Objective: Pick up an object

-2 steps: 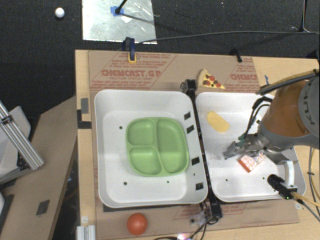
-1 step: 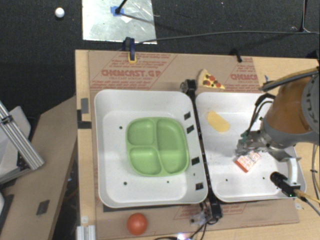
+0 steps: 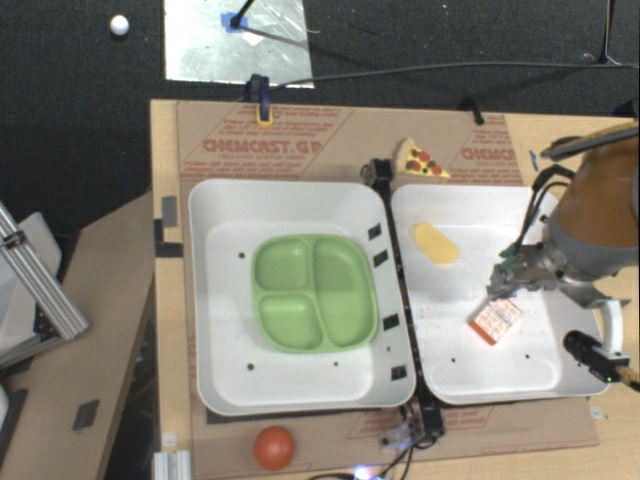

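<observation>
A brown table is carrying two shallow white bins side by side. The left bin is holding a green divided plate. In the right bin, a yellow oval piece is lying toward the far edge, and a small orange-and-white packet is resting near the middle. The tool is hanging just above the packet's far end; how wide it stands cannot be told. A pizza-slice toy is sitting beyond the bins, a red ball at the near edge.
</observation>
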